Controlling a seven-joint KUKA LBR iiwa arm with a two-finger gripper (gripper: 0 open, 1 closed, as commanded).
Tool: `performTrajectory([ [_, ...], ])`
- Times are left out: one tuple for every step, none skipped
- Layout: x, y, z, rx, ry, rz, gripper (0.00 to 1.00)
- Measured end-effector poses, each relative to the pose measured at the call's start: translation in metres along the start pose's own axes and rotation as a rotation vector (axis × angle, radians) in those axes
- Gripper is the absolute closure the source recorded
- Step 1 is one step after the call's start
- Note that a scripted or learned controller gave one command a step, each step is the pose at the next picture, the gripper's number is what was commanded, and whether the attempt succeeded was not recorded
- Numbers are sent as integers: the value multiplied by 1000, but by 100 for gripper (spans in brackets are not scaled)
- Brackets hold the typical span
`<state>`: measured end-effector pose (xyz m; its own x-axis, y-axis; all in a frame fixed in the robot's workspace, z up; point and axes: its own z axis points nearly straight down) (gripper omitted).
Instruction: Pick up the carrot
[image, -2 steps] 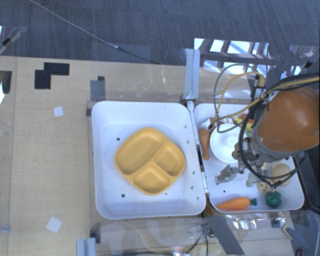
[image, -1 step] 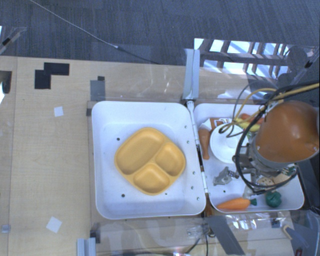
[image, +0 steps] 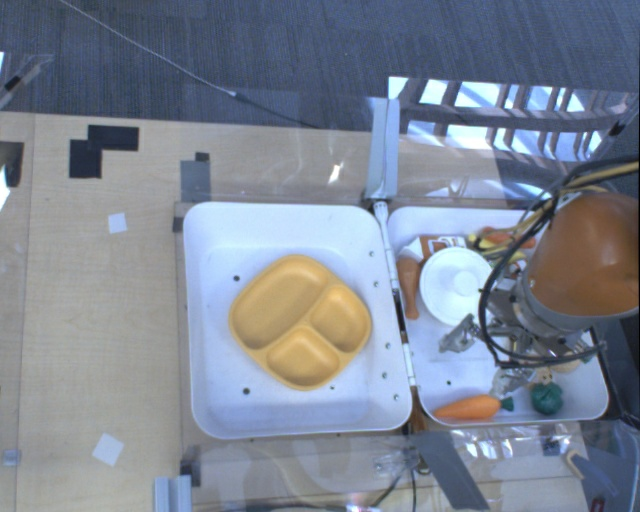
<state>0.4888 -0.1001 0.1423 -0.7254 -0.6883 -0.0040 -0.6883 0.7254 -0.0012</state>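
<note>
The carrot (image: 467, 407), orange with a small green tip, lies flat along the near wall of the right bin (image: 432, 350). My gripper (image: 487, 358) hangs just above and behind it, under the grey wrist with the orange band (image: 585, 262). Its two metal fingers (image: 459, 336) stand apart, open, with only bare bin floor between them. The carrot is not touched by either finger.
A white bowl (image: 455, 283) sits at the back of the right bin beside a brownish-orange oblong item (image: 408, 287) and a small printed pack (image: 437, 244). A dark green object (image: 546, 399) lies right of the carrot. The left bin (image: 215, 400) holds a yellow divided plate (image: 300, 320).
</note>
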Motion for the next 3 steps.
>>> performTrajectory([
  [-4, 0, -9, 2, -4, -5, 100],
  [-4, 0, -9, 1, -4, -6, 0],
  [-8, -1, -18, 3, -8, -10, 100],
])
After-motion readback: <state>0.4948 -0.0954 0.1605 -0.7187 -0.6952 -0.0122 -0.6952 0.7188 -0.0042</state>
